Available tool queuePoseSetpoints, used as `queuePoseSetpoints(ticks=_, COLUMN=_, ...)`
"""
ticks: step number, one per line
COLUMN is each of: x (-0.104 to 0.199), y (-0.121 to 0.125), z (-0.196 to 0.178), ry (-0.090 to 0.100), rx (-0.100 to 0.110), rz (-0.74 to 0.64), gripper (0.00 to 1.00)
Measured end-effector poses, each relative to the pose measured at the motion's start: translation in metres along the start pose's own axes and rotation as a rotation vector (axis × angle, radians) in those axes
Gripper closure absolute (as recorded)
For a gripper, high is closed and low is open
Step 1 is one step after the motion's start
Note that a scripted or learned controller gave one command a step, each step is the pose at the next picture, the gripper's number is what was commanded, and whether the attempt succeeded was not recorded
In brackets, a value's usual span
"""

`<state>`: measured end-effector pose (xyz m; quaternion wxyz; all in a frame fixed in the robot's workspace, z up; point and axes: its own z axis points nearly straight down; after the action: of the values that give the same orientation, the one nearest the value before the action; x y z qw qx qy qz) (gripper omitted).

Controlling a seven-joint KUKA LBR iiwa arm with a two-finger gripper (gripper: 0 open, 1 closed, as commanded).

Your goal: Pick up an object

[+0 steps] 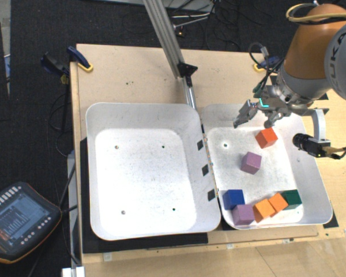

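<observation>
Gripper (258,115) hangs over the upper part of the right bin (311,180), two dark fingers (244,115) splayed apart, nothing between them, pointing down and toward frame left. Arm (317,51) comes in from the upper right, orange band bulging above the wrist, grey housing cut off by the right edge; cables loop round the wrist and blur its outline. Red-orange cube (267,138) sits on the bin floor just below-right of the fingertips, close but apart as far as I can tell; turned diamond-wise, one corner toward the bottom of the frame, no long axis, it's a cube. Purple cube (251,162) below it near bin centre, also rotated a bit. Along the lower rim a cluster: blue cube (233,198), purple block (243,213), orange block (265,206), green block (290,199), packed close, contact between them hard to judge. A black fixture (309,143) sticks in over the right rim, its far end cut off. Left bin (141,166) fills the frame's middle, speckled white. Tan bench (132,74) under both. Metal pole (164,30) slants from top centre down to between the bins. Pendant (16,221) at lower left, partly cropped.
</observation>
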<state>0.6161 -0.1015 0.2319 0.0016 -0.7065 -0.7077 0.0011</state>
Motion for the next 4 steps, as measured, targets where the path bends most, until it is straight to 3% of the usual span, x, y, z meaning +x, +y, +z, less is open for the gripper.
queuePoseSetpoints(ticks=1, x=0.000, y=0.000, z=-0.002, ry=0.000, rx=-0.002, rz=0.001, gripper=0.00)
queuePoseSetpoints(ticks=2, x=-0.004, y=0.001, z=0.061, ry=-0.001, rx=0.003, rz=0.003, gripper=0.00)
queuePoseSetpoints(ticks=4, x=-0.008, y=-0.001, z=0.139, ry=-0.001, rx=-0.001, rz=0.002, gripper=0.00)
